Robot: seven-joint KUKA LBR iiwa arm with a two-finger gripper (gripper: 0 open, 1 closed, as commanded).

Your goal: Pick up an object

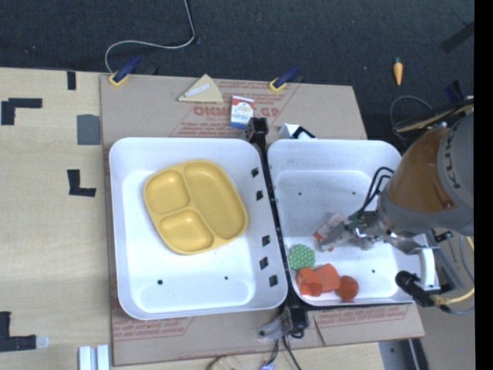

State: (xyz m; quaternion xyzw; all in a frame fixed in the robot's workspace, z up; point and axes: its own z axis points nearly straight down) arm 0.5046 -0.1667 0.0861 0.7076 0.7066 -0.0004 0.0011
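Note:
In the right bin (pixel 331 168) my gripper (pixel 343 232) reaches in from the right, low over the bin floor. Its tip is at a small grey and red object (pixel 328 229) near the bin's middle. A green round object (pixel 301 256) lies at the bin's front left. An orange-red block (pixel 319 279) and a red ball (pixel 347 287) sit along the front wall, just below the gripper. The arm's orange band (pixel 420 179) stands over the bin's right side.
The left bin (pixel 131 284) holds a yellow divided plate (pixel 194 205). A small red and white box (pixel 242 112) and a tan wedge (pixel 202 90) lie on the cardboard behind the bins. A black divider (pixel 266 206) runs between the bins.

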